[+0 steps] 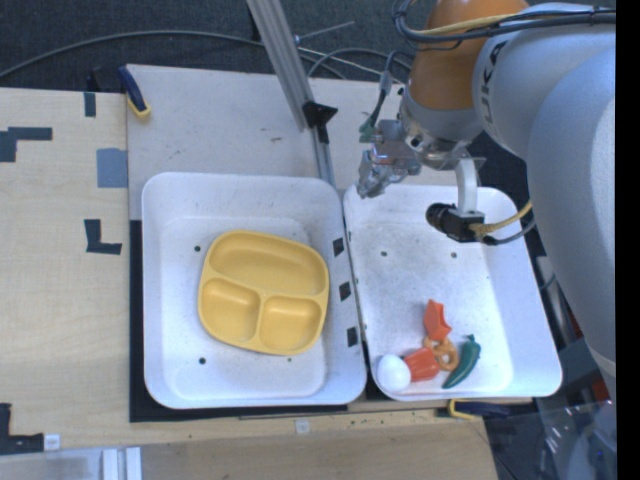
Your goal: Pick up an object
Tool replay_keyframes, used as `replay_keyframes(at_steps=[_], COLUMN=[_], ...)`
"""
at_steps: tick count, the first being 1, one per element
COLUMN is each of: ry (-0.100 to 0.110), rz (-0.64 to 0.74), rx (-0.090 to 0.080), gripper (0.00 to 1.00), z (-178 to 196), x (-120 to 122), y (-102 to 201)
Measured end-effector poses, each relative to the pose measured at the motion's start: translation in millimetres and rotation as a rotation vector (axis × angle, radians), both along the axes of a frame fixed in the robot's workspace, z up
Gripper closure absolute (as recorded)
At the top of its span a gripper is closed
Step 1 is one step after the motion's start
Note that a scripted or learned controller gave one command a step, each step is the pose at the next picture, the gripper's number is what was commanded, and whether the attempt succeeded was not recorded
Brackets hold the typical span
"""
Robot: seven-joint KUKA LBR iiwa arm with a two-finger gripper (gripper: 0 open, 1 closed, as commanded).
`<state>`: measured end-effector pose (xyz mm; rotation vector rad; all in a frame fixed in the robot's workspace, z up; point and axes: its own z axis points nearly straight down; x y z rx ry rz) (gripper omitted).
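Observation:
In the right bin [500, 268], near its front edge, lies a small heap: a white egg-like ball [392, 372], an orange-red piece [436, 320] above another orange piece [424, 362], a pretzel-shaped item [446, 353] and a green pepper-like item [466, 360]. My gripper [372, 184] hangs over the back left corner of that bin, well apart from the heap. Nothing shows between its fingers.
The left bin [160, 268] holds a yellow divided plate [264, 291]. A metal post [285, 58] slants up behind the bins. A black cable part [452, 220] hangs over the right bin's back. The bulky grey arm [560, 98] fills the right side.

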<state>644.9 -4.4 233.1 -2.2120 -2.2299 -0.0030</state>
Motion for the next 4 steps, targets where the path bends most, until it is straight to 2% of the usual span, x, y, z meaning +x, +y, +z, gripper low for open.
replay_keyframes(at_steps=[1,2,3,4], ry=[0.002,0.003,0.001,0.002], rz=[-0.002,-0.002,-0.006,-0.006], rx=[0.000,-0.001,-0.002,-0.004], gripper=[1.00,1.00,1.00,0.00], z=[-1.8,-12.6,4.8,3.9], x=[5.1,22.7,28.5,28.1], y=[50.1,103.9,105.1,104.6])
